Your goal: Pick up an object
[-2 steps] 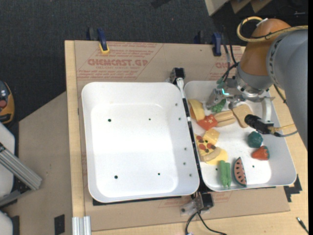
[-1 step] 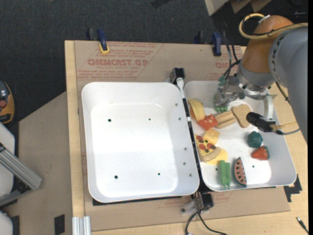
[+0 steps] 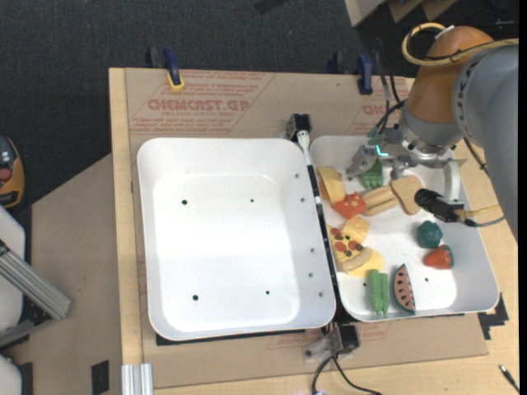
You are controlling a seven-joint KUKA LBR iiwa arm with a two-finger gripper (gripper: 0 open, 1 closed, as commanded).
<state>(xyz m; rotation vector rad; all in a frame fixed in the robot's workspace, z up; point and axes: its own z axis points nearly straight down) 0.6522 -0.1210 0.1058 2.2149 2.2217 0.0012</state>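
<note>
Bright, even light; slightly soft.

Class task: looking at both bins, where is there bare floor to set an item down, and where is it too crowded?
The left bin offers bare floor wall to wall. In the right bin, bare floor lies between watermelon slice and strawberry. It's crowded around the gripper and pizza slice.

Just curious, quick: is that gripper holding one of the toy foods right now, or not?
Gripper: low over the right bin, at its far end by a green toy; cannot be told whether it holds anything.
</note>
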